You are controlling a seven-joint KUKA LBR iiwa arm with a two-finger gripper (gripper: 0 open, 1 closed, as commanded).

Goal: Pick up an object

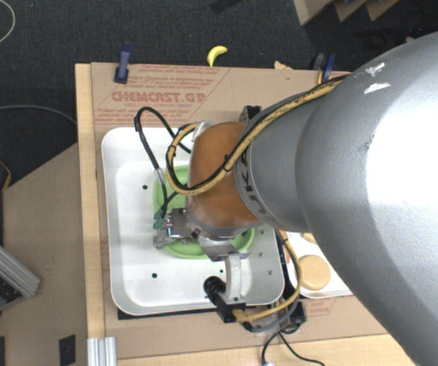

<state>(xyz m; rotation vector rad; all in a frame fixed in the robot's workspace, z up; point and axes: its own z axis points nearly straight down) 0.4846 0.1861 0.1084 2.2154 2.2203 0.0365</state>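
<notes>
Arm [341, 166] reaches in from the right, wrist low over the left bin [127, 227]. Gripper [165, 231] sits at a green object [175, 181] near the bin's middle; cannot tell its state, wrist blocks it. Tan round object [314, 273] lies in the right bin. Cables [154, 139] loop over the wrist.

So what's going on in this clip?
The grey arm reaches in from the right and has its gripper down inside the left white bin, right at a green object lying there. The wrist covers most of that object, so a grasp can't be confirmed. A tan round thing sits in the other bin.
</notes>
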